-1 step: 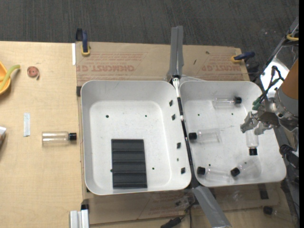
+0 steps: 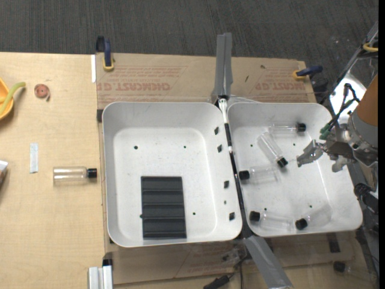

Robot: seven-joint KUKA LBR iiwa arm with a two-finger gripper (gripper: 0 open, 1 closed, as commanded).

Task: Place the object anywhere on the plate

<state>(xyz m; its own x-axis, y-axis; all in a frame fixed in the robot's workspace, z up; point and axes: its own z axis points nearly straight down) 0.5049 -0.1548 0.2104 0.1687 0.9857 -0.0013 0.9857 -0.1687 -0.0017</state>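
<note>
Overhead, two shallow white bins (image 2: 114, 161) are sitting on a wooden bench (image 2: 48, 221) over dark carpet (image 2: 180, 11); the metal gripper (image 2: 322, 155) is hanging spread open, holding nothing.

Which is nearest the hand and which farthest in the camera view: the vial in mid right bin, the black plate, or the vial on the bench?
From the hand:
1. Vial in mid right bin, just to its left in view.
2. Black plate, in the left bin.
3. Vial on the bench, outside the bins at far left.

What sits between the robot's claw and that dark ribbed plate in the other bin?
In the camera view, clear vials lie between the gripper and the black ribbed plate, then the bins' meeting walls and bare white floor.
</note>
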